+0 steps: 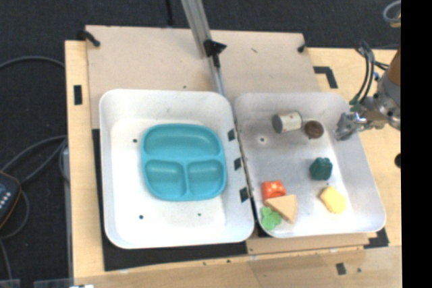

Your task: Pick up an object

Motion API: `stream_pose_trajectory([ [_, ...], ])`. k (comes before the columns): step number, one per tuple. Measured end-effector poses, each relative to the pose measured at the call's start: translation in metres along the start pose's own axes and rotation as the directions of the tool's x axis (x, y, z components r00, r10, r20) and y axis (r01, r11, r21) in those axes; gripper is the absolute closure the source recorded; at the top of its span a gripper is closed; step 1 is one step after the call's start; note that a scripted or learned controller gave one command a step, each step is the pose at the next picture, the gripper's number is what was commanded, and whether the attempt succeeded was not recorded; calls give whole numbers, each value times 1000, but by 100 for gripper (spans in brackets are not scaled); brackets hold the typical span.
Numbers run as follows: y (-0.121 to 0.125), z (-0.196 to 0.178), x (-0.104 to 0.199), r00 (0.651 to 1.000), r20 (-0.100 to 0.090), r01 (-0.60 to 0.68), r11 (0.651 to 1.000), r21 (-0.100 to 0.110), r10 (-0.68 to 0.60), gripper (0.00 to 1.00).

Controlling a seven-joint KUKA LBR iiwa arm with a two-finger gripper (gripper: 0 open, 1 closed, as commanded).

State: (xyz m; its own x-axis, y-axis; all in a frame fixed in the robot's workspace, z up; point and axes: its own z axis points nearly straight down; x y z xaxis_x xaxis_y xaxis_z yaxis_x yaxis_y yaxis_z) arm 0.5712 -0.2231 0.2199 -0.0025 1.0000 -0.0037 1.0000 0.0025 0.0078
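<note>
Pick not yet made: the gripper (345,123), its state impossible to tell here, sits at the right bin's (297,104) right rim, near the brown ball (313,129) lying inside with the other objects.

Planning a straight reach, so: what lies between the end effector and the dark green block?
Nothing: in the camera view, bare bin floor runs from the end effector to the dark green block.

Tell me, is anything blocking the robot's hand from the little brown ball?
Nothing visible does. The gripper sits at the right bin's right rim, and the small brown round ball lies just to its left with bare bin floor between them. The beige cylinder lies on the ball's far side, out of the way.
</note>
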Motion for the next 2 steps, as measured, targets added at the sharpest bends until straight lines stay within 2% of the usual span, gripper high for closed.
stream_pose_trajectory([
  [1, 9, 5, 49, 1000, -4, 4, 1000, 6, -4, 100],
  [2, 16, -10, 105, 1000, -5, 6, 1000, 3, -6, 100],
])
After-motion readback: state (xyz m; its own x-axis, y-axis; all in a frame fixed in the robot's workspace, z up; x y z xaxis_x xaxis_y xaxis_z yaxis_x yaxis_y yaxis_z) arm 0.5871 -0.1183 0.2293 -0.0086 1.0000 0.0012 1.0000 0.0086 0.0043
